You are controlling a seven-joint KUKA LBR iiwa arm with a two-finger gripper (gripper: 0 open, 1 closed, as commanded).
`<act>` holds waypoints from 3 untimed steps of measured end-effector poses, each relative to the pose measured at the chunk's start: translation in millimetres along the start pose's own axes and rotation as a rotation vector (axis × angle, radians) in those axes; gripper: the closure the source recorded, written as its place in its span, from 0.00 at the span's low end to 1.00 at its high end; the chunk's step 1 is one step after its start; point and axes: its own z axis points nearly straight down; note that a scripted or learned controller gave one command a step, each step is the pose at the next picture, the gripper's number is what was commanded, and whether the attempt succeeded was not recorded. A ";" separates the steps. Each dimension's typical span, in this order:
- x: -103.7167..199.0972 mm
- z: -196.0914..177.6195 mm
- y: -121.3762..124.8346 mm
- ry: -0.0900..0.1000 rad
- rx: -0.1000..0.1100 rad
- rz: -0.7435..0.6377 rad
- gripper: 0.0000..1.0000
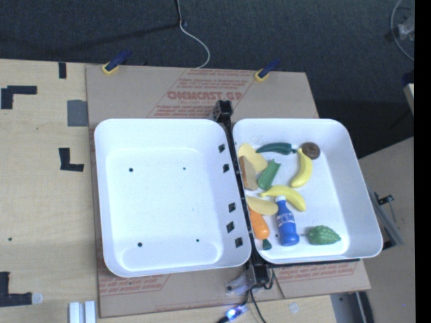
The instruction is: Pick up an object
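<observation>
Bench stock, seen from above. Left bin, white, shallow; right bin, same type, the two touching along their inner walls. Both sat on a cardboard sheet w/ red print, held at its far edge by two blue-and-yellow clamps. All pickable items lay in the right bin, mostly in its left half. Far side: dark green veg, lying across; brown round item just right of it. Below those: banana, curved, running near-to-far; green piece, tilted; yellow-and-tan slice against the left wall. Mid: second banana, crosswise; yellow wedge left of it, edges touching or overlapping, can't tell which. Near side: orange carrot by the left wall; blue bottle, white cap pointing far, just beside the carrot; bumpy green item, apart, to the right. Thin white cable trailed over the dark floor at far.
</observation>
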 end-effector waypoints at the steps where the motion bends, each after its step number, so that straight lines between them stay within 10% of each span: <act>1: 0.0 0.0 0.0 0.000 0.000 0.000 1.00; 3: 0.0 0.0 0.0 0.000 0.000 0.000 1.00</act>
